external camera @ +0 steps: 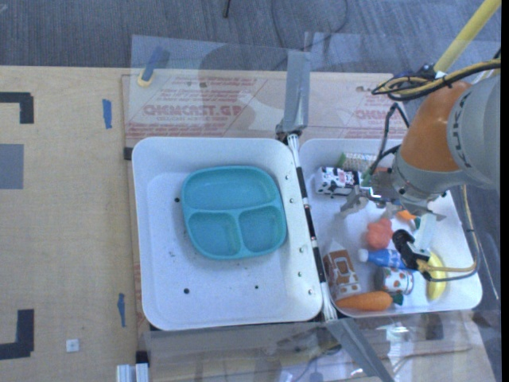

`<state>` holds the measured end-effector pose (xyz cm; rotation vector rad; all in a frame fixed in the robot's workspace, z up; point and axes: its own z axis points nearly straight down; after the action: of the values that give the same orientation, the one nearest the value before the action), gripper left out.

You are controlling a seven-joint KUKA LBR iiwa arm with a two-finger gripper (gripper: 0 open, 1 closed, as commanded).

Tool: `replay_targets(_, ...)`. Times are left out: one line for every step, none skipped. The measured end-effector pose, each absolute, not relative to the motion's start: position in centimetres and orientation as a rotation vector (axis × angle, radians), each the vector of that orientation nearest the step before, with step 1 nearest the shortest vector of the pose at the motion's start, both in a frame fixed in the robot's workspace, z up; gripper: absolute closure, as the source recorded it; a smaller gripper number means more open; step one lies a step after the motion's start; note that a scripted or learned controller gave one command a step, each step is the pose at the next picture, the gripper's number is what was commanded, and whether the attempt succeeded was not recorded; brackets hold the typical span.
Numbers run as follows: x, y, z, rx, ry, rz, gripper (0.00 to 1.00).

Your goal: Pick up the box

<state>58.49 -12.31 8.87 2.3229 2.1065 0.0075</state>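
The box (340, 268) is small and brown with a pale printed face. It lies flat at the front left of the right bin (465, 297), close to the wall between the two bins. My gripper (367, 201) hangs over the middle of that bin, behind the box and a little to its right, apart from it. The grey arm with its orange band (433, 138) reaches in from the right above it. Nothing shows in the gripper.
An orange carrot (364, 301) lies just in front of the box. A black-and-white cow toy (336, 180), a red lump (380, 233), a blue item (385, 257), a small figure (395, 280) and a banana (436, 286) share the right bin. A teal divided plate (235, 212) sits in the left bin (159, 293).
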Motion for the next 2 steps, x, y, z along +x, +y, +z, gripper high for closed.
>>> replay_targets(51.6, -16.9, 8.9, 2.265, 2.169, 0.006, 0.00)
replay_targets(51.7, -17.3, 10.0, 2.269, 2.157, 0.010, 1.00)
